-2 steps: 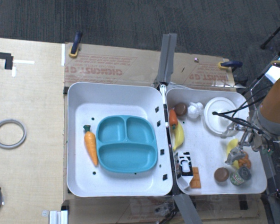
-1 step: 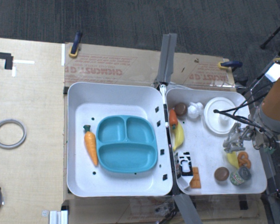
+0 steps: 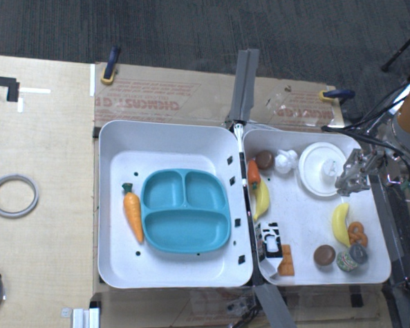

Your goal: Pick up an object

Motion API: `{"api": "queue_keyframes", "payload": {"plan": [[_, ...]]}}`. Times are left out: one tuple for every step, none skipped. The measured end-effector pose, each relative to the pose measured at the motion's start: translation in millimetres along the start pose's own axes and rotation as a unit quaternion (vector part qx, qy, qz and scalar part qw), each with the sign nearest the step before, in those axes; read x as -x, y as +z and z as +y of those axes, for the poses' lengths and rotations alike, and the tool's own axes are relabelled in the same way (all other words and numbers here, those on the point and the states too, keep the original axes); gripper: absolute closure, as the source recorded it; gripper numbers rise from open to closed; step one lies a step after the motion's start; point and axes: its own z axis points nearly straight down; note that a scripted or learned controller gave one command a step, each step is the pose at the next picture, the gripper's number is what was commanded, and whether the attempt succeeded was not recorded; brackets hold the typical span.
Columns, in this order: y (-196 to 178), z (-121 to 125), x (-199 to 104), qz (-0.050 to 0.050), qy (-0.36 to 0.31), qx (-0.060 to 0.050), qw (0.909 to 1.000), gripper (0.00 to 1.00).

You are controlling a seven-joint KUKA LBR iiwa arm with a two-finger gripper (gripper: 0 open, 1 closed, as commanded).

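The gripper (image 3: 350, 177) hangs over the right bin (image 3: 302, 266), at the right edge of a white plate (image 3: 320, 168); I cannot tell what it is doing. Just below it lie a yellow banana (image 3: 339, 223), an orange toy (image 3: 356, 233) and a brown ball (image 3: 324, 255). The left bin (image 3: 112, 203) holds a blue tray (image 3: 186, 211) and a carrot (image 3: 133, 213).

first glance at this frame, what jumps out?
The teal divided plate in the middle of the left bin, with a toy carrot lying beside its left edge. Next, the right bin and its clutter: a white round dish at the top, two bananas, small toys. The gripper hangs at that dish's right edge.
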Motion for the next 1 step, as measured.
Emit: {"api": "queue_keyframes", "payload": {"plan": [[62.7, 45.1, -46.8, 0.002, 0.011, 0.001, 0.9999, 1.00]]}}
